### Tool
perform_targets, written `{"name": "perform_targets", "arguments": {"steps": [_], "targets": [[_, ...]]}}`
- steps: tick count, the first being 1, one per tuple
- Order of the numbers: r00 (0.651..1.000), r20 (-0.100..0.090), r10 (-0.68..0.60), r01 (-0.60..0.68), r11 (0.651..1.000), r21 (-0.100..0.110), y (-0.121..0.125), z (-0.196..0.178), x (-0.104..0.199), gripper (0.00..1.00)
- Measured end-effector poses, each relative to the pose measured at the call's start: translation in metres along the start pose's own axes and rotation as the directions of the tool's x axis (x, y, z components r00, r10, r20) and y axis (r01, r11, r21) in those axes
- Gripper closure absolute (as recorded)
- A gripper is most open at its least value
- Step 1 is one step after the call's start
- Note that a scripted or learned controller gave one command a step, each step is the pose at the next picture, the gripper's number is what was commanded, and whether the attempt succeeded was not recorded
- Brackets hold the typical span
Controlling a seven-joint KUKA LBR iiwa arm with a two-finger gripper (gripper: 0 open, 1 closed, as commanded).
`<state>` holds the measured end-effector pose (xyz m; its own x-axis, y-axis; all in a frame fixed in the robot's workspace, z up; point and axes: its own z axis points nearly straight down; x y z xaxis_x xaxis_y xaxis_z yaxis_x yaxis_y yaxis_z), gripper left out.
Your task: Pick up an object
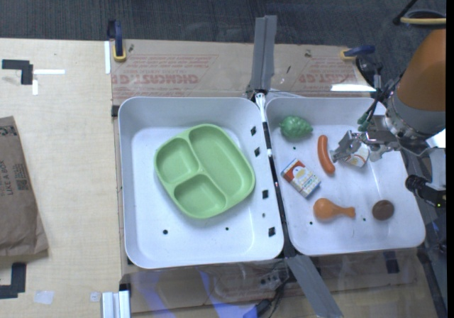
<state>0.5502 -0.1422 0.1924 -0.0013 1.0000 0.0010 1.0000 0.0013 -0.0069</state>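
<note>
Viewing: slanted top-down cam, arm [418,89] entering from the right over the right bin [404,238].
Gripper [345,151]: low in right bin, near its back edge, just beside the orange sausage [325,154]. I can't tell how far it's open; metal parts blur together. Nothing visibly between the tips.
Target candidates: all in right bin. Sausage nearest the tips, so I judge it the likely pick. A small white item [358,157] sits right under the gripper body; can't ID it.
Risk 1: tips land beside the sausage, not around it. Cause: it's thin and round, may roll.
Risk 2: grabbing the white item too. Cause: it's touching or nearly touching the gripper.
Risk 3: nudging the red-white box [301,177], which lies near the sausage.
Count, right bin: 1 green leafy item [296,127], 1 sausage, 1 box, 1 orange gourd [332,210], 1 brown ball [383,209], 1 white item.
Count, left bin [142,238]: 1 green divided plate [204,170].
Bins: 2.
</note>
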Motion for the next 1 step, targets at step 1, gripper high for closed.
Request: {"name": "perform_targets", "arguments": {"steps": [1], "targets": [[1.000, 0.002, 0.002, -0.002, 1.000, -0.005, 0.0528, 0.1011, 0.0155, 0.00]]}}
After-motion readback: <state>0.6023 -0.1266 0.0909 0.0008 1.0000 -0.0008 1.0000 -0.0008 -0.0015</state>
